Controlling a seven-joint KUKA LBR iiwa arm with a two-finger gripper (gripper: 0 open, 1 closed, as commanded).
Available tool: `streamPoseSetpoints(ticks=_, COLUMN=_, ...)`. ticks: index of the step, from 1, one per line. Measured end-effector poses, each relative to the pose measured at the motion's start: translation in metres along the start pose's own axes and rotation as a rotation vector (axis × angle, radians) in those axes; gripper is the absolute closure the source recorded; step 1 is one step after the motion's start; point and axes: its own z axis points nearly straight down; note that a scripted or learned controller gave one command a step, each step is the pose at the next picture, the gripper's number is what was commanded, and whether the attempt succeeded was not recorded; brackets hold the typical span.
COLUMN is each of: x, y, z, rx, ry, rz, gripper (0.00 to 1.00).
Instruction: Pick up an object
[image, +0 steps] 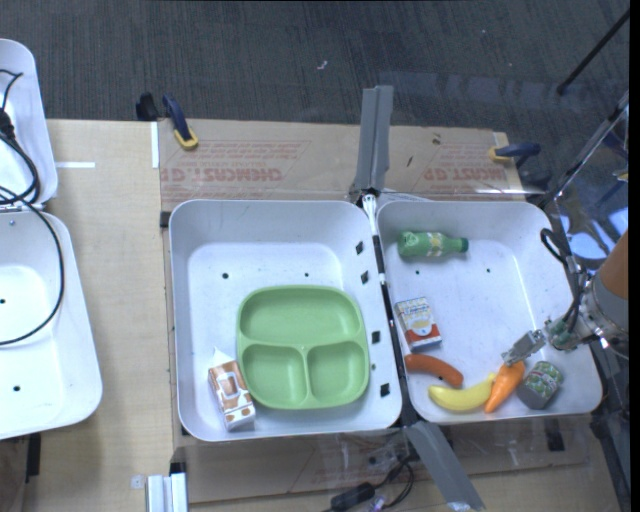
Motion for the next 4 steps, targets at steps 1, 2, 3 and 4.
streamPoseSetpoints(ticks=1, x=0.004, y=0.001, z=0.022, rx=0.001, ry=0.001, rz=-0.090, gripper=0.00)
streamPoseSetpoints(ticks=2, x=0.003, y=0.002, z=0.015, rx=0.002, ry=0.000, rz=-0.090, gripper=1.00)
streamPoseSetpoints(ticks=3, x=0.031, y=0.010, z=-0.084, rx=0.001, ry=-0.004, rz=-0.101, gripper=1.00)
streamPoseSetpoints(ticks=4, x=0.066, y=0.021, z=-0.094, rx=0.002, ry=-0.004, rz=0.004, gripper=1.00)
